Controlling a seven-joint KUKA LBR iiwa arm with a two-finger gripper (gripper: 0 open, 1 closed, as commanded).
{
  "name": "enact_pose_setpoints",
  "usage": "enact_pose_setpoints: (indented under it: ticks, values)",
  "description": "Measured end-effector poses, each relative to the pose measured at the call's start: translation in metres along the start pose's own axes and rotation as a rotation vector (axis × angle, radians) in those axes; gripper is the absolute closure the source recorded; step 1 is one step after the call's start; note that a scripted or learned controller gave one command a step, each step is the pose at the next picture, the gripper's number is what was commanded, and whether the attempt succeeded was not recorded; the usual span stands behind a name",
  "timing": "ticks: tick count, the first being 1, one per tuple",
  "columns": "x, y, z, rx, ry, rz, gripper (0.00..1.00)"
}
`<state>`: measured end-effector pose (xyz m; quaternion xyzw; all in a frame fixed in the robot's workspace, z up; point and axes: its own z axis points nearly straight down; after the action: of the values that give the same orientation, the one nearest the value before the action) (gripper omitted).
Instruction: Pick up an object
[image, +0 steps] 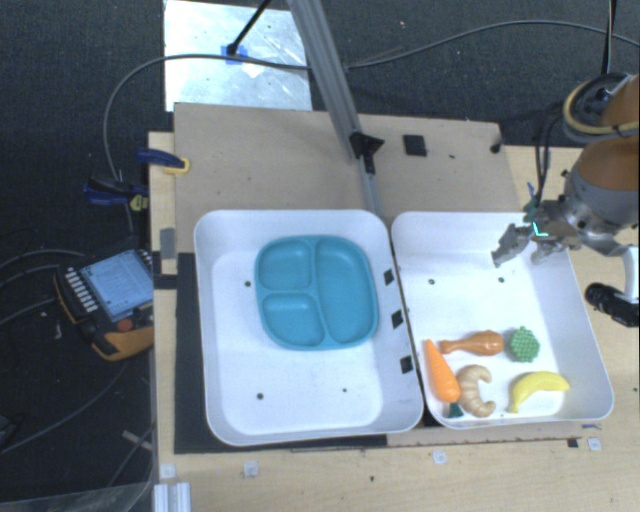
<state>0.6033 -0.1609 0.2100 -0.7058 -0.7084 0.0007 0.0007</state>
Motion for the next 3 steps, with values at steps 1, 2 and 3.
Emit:
enact_pose_setpoints:
  ticks: [1, 2, 3]
  values:
    - [0.0, 0.001, -0.001, -0.003, -0.001, -0.001, 0.0]
    - [-0.004, 0.004, 0.041, -0.001, -0.001, 0.002, 0.0]
    - [-0.004, 0.007, 0.103, 0.0, 0.0, 0.003, 0.0]
